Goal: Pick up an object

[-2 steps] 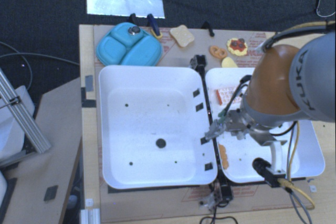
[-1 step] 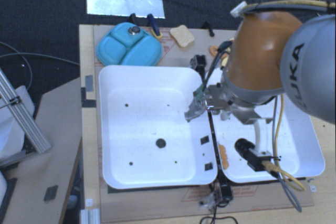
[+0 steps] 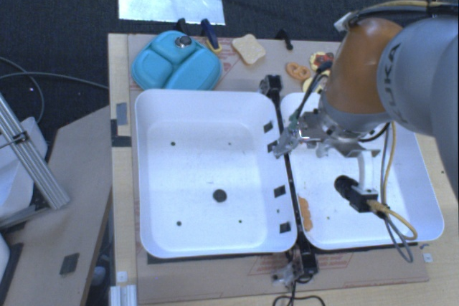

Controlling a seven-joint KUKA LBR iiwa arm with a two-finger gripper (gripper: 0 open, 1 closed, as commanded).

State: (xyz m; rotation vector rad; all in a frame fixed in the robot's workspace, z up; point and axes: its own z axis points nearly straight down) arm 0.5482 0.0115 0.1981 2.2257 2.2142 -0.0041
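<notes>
Item, robot: grey arm with an orange band (image 3: 419, 75), entering from the right of the camera view and lying over the right shallow white bin (image 3: 419, 208). Item, two-finger gripper (image 3: 288, 140): set low at the left edge of the right bin, over the ridge where the two bins meet, about midway along it. Whether it is released or clenched cannot be told at this angle. Item, small orange lumpy piece (image 3: 305, 213): on the floor of the right bin, just beside its left wall and toward the near rim. It sits on the camera side of the gripper, near it but apart from it, and is not in its grasp. Item, small dark round disc (image 3: 219, 195): flat on the floor of the left shallow white bin (image 3: 179, 161), a little nearer the near rim than the far one, well apart from the gripper and across the ridge from it. Items on the pale wooden bench (image 3: 122, 218), behind the bins: light blue compartmented plastic plate (image 3: 176, 64) beyond the left bin's far rim; tan bread-slice-shaped piece (image 3: 249, 49) to the plate's right; orange pretzel-shaped piece (image 3: 297, 71) further right, close by the arm's orange band.
</notes>
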